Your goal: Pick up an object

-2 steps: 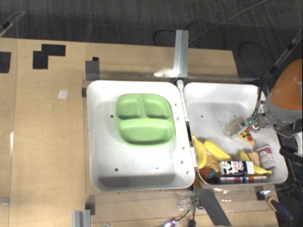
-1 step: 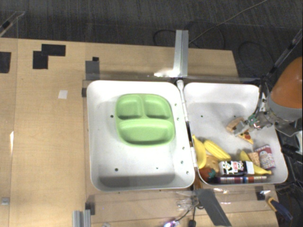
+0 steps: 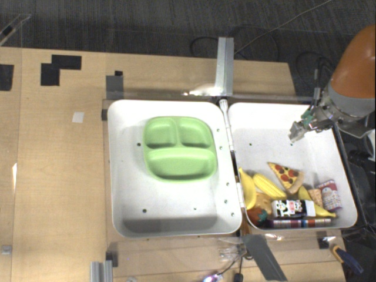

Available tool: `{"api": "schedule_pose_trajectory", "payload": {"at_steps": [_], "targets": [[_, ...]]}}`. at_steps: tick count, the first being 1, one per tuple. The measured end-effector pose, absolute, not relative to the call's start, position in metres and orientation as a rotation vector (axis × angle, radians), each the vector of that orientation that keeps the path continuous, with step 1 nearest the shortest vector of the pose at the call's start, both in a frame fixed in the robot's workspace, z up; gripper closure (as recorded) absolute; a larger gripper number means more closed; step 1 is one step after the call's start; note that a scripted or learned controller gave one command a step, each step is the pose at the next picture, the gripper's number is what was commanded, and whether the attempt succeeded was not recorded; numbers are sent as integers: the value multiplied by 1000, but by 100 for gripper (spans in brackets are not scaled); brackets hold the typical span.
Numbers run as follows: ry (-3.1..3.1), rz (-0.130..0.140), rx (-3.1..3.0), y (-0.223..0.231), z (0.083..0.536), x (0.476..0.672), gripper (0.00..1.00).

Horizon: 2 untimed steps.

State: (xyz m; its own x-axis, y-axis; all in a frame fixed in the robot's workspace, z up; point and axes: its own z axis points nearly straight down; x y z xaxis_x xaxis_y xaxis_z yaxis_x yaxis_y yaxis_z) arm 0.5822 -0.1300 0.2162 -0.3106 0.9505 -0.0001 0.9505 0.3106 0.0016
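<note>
The right bin [image 3: 264, 131] holds a heap of toys at its near end: a pizza slice [image 3: 286, 175], yellow bananas [image 3: 262, 188], a black and white carton [image 3: 289, 207], a small red packet [image 3: 329, 195] and a marker [image 3: 294, 222]. My gripper [image 3: 298, 130] hangs over the far right part of that bin, above bare white floor, well away from the heap. Nothing shows between its fingers. The arm's orange band [image 3: 355, 69] is at the right edge.
The left bin [image 3: 126, 175] holds a green divided plate [image 3: 178, 147]. A metal post [image 3: 225, 66] stands behind the divider between the bins. Wooden bench surface lies to the left.
</note>
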Motion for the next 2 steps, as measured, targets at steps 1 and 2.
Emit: {"api": "schedule_pose_trajectory", "payload": {"at_steps": [1,2], "targets": [[2542,2,1845,-130,216,582,0],[2589,0,1782,-177,142,511,0]]}}
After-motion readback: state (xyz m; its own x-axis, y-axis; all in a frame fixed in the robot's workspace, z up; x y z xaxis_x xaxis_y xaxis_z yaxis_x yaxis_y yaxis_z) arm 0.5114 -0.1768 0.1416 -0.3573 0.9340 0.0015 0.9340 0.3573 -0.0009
